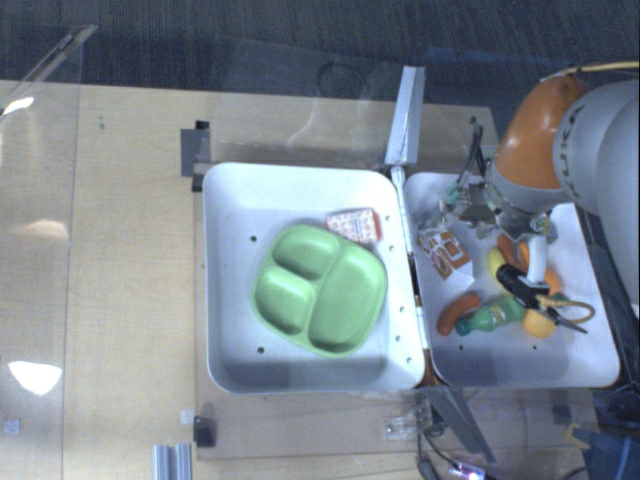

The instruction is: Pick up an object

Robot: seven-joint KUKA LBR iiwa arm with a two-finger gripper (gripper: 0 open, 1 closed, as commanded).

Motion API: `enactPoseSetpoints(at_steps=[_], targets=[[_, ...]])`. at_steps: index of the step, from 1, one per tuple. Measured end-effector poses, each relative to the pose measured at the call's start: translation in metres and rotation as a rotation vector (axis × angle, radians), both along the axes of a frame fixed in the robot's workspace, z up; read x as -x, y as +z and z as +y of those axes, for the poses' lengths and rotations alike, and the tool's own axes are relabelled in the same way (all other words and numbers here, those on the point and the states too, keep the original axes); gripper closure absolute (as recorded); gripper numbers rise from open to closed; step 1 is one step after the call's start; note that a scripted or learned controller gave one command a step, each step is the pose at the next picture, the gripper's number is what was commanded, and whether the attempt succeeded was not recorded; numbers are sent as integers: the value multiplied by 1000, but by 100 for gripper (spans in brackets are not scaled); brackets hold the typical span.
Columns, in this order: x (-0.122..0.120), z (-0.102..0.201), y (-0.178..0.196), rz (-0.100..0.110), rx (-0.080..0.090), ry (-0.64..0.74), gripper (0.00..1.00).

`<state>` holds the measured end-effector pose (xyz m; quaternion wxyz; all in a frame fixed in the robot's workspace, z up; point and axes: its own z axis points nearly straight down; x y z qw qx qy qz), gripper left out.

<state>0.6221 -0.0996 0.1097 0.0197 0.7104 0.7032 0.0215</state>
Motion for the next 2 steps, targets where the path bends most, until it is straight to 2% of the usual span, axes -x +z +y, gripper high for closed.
enactPoseSetpoints(at_steps=[1,2], targets=[[10,7,1,-6,15,122,0],[29,6,-20,42,13,271,0]])
